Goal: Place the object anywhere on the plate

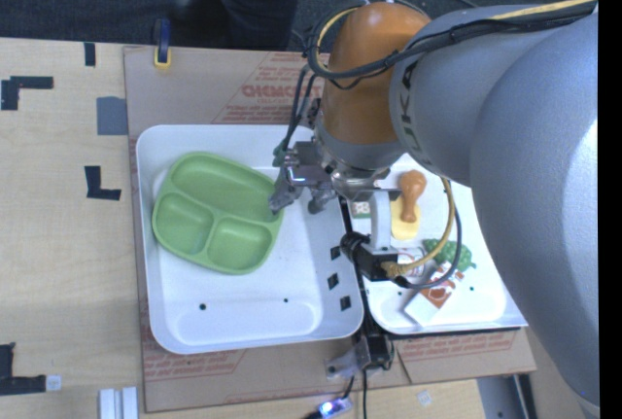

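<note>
At the near right, the right bin (491, 315) holds a jumble of small toys: a red-and-white piece (434, 296), something green (457, 259), and, a little farther back, a yellow block (404, 225) with an orange drumstick-shaped toy (413, 189) beside it. Which of these is the object to be moved cannot be told. In the left bin (243, 325) lies the green plate (216, 213), three compartments, bare. The gripper (299, 193) hangs at the plate's right rim, fingers narrow with nothing visible between them. The risk: it comes down empty and merely knocks or shoves the plate, because no toy sits in its grasp.
</note>
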You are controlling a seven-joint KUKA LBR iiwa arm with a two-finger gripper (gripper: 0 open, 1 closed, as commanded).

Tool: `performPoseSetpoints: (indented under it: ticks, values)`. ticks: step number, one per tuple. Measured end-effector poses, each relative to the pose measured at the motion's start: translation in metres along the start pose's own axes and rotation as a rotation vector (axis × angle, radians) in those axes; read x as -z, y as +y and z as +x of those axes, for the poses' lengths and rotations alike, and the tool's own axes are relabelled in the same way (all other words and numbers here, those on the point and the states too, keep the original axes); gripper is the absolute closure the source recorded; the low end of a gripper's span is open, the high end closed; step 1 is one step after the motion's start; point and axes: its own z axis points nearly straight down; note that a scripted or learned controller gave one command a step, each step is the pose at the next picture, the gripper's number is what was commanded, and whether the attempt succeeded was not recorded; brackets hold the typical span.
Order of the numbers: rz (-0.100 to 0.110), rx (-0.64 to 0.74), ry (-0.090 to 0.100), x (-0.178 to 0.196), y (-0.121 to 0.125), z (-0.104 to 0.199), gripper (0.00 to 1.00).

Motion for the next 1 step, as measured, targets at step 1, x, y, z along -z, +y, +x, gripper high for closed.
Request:
performPoseSetpoints:
  ticks: [1]
  values:
    - [0.000,0.000,0.000,0.0000,0.0000,-0.0001,0.00]
